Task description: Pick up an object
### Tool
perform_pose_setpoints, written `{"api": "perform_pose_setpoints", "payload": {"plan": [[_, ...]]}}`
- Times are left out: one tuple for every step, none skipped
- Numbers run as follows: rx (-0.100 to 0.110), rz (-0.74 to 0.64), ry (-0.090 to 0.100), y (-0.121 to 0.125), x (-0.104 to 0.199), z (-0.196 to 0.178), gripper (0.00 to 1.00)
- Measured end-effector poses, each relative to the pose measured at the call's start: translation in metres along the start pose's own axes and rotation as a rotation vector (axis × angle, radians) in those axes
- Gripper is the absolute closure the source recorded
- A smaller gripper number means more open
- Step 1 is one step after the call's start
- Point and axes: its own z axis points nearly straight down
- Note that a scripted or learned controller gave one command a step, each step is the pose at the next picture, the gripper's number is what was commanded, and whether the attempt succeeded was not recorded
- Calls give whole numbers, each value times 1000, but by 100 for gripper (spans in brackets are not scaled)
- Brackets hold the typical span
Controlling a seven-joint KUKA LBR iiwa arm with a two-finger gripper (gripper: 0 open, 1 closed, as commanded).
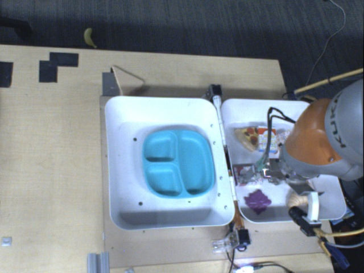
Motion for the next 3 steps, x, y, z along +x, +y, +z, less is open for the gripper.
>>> {"api": "perform_pose_setpoints", "payload": {"plan": [[-7,-2,1,3,1,-13,100],[16,-5,0,69,-40,-60,100],[18,-6,1,69,-40,-59,0]]}}
